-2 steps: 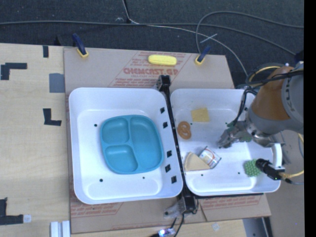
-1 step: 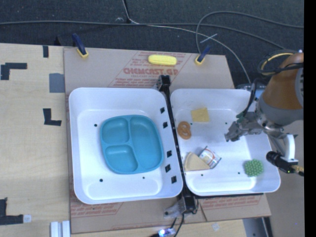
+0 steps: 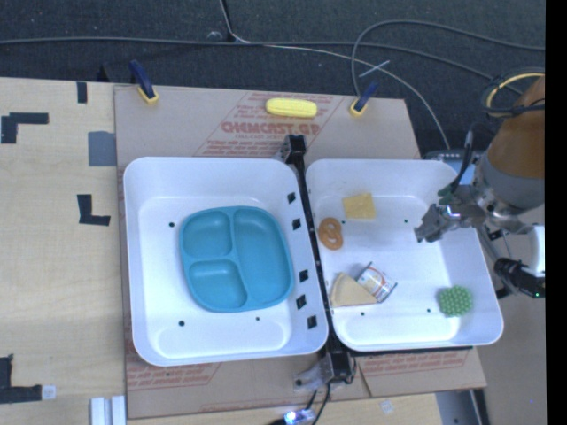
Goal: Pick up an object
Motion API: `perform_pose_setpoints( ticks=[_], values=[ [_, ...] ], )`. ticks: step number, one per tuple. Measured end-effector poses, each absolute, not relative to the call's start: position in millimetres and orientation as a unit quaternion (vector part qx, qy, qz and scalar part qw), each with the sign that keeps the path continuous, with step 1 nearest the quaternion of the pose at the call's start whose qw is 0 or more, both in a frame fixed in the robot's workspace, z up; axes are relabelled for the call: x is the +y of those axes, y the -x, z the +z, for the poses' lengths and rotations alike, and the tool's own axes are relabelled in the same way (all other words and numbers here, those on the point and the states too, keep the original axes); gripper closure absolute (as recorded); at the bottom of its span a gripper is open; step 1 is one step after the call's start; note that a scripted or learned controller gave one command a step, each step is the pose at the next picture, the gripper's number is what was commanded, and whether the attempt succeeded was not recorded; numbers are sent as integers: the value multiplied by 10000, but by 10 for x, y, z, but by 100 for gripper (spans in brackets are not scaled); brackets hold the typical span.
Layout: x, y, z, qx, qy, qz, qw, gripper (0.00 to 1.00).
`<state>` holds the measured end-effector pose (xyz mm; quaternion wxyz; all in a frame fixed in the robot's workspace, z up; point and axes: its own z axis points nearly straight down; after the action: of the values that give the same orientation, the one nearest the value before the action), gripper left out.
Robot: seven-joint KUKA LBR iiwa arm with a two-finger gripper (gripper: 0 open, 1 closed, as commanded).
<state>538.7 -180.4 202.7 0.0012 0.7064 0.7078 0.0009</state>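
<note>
While above right bin (image 3: 461, 330), gripper (image 3: 433, 227).

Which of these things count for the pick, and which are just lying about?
For the pick: tool; yellow block; pretzel; small can; green ball.

Lying about: blue divided plate; yellow piece on cardboard; two clamps.

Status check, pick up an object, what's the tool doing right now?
Tool over right bin, nothing seen in it. Green ball, yellow block, pretzel, small can lying untouched. Nothing blocking.
</note>
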Motion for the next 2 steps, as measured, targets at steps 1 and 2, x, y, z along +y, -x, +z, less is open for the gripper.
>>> perform_pose_setpoints(
  ticks=[1, 2],
  values=[
    [-1300, -5385, 1955, 7086, -7056, -5, -6, 100],
    [-797, -5470, 2083, 7094, -7048, 5, -5, 100]
  ],
)
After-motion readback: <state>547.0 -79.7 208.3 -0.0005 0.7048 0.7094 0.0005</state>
